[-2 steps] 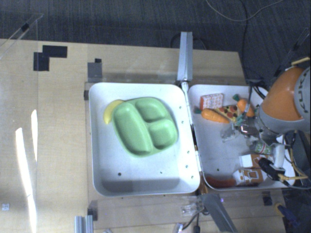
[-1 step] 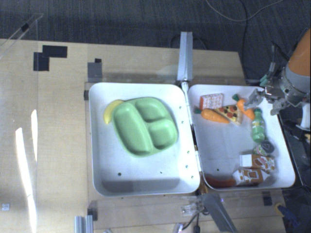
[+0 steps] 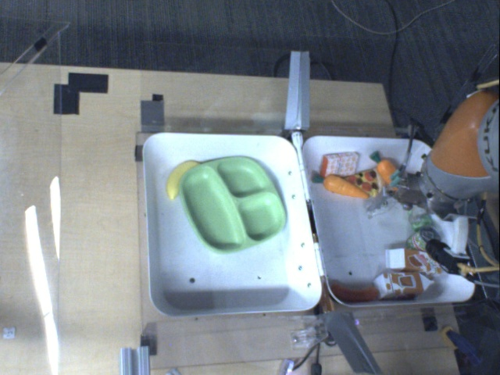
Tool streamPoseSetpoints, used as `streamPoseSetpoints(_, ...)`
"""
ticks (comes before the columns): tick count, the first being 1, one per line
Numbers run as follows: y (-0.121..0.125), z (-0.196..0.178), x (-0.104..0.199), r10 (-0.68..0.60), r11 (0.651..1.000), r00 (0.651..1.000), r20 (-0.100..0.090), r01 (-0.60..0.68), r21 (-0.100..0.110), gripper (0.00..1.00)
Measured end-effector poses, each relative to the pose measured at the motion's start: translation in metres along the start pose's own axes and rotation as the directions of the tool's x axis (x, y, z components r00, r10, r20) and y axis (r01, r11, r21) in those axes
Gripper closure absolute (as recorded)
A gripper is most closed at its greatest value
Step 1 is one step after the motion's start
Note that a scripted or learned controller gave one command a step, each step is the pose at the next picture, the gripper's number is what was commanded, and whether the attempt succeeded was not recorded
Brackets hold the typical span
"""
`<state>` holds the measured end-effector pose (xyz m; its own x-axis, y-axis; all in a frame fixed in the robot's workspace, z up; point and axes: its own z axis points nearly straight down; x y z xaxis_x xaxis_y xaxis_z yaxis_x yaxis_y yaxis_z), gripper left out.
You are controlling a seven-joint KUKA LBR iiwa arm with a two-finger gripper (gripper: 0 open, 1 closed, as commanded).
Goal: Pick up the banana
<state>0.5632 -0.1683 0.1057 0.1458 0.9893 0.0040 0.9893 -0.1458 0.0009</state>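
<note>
The left bin (image 3: 226, 295) is plain white, and inside it a pale green divided plate (image 3: 232, 201) covers all but a yellow end of the banana (image 3: 179, 178) at its upper left. Right of that bin, the right bin (image 3: 348, 241) is white too and holds an orange carrot (image 3: 346, 187), a red-and-white printed box (image 3: 341, 163) and a brown-and-white carton (image 3: 403, 283). Around both bins the counter (image 3: 78, 233) is pale wood with black markers (image 3: 78, 90); the arm (image 3: 467, 143) is orange over grey.
</note>
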Motion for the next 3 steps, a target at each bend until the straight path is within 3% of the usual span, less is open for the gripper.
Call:
streamPoseSetpoints(1,0.05,0.016,-0.002,0.005,1.0,1.0,-0.016,-0.005,-0.005,0.0)
streamPoseSetpoints(2,-0.03,0.016,0.031,-0.154,0.988,0.988,0.003,0.154,-0.01,0.0)
streamPoseSetpoints(3,0.019,-0.124,-0.035,-0.169,0.986,0.986,0.006,0.169,-0.006,0.0)
